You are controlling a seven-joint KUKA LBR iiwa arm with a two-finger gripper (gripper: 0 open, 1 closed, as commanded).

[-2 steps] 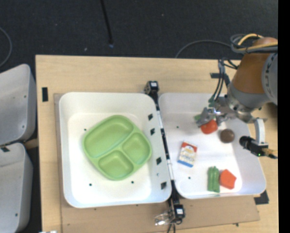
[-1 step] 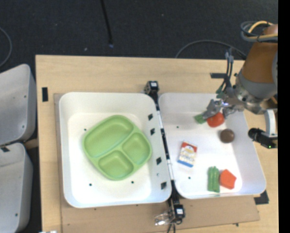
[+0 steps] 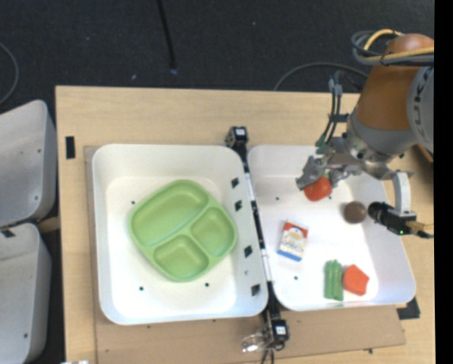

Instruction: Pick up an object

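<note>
**Red item at the gripper, right bin**

L bin (image 3: 105, 203): green 3-compartment tray (image 3: 183, 230), smooth plastic, rounded. R bin (image 3: 287, 161): small card/packet (image 3: 293, 241), red-white-blue print, text too small to read. Green ridged piece (image 3: 332, 280) touching orange block (image 3: 355, 279) near front. Gripper (image 3: 318, 179) over a red rounded object (image 3: 318, 189) at its tip; can't tell how far open or whether it's gripped. Brown ball (image 3: 353, 212) just to the right. Light wood bench (image 3: 158, 116), dark floor behind.
</note>
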